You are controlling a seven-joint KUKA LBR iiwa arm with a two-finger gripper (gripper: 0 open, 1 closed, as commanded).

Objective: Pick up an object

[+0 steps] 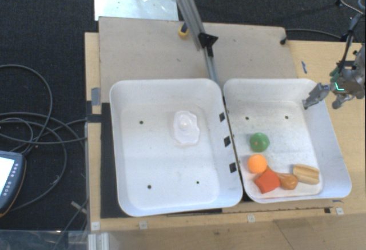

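My gripper (327,98) hangs at the right edge of the view, over the far right rim of the right bin (329,129). Its two fingers are spread apart with nothing between them. In the right bin lie a green ball (259,141), an orange ball (257,163), a red block (266,181), a small orange piece (288,181) and a tan bread-like piece (306,174), all clustered toward the near side. A pale translucent white object (186,127) sits in the middle of the left bin (128,146).
A slanted metal pole (191,11) crosses the bench from the top down to the gap between the bins. Black clips (226,140) mark the shared rim. Cables and a tablet (8,177) lie on the floor at left.
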